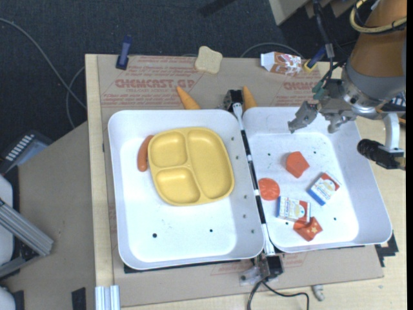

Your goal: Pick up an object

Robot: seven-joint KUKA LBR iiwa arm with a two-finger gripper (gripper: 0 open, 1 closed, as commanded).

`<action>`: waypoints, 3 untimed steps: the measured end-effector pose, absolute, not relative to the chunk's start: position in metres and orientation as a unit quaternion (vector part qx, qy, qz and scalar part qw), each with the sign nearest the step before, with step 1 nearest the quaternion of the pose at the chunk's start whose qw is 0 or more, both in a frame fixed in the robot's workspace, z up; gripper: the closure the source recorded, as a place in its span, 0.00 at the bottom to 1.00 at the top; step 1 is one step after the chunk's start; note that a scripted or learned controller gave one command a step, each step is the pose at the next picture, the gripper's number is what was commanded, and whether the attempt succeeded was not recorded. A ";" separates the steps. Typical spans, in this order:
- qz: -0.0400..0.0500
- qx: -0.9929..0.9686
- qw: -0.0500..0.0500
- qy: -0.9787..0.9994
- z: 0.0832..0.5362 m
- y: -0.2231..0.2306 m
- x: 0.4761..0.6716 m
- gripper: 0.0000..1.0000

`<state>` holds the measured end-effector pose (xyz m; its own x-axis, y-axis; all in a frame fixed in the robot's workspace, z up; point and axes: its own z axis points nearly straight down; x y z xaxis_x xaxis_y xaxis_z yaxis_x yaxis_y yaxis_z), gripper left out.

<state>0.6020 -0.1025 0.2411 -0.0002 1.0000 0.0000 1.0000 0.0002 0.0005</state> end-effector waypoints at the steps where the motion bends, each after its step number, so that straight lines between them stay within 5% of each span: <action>1: -0.001 0.708 -0.001 0.707 0.128 -0.145 0.613 0.00; 2: 0.000 0.707 -0.001 0.707 0.084 -0.119 0.599 0.00; 3: 0.001 0.707 0.000 0.707 0.095 -0.119 0.600 1.00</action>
<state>0.5999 -0.1194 0.0947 0.0007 1.0000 0.0002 1.0000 -0.0007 0.0014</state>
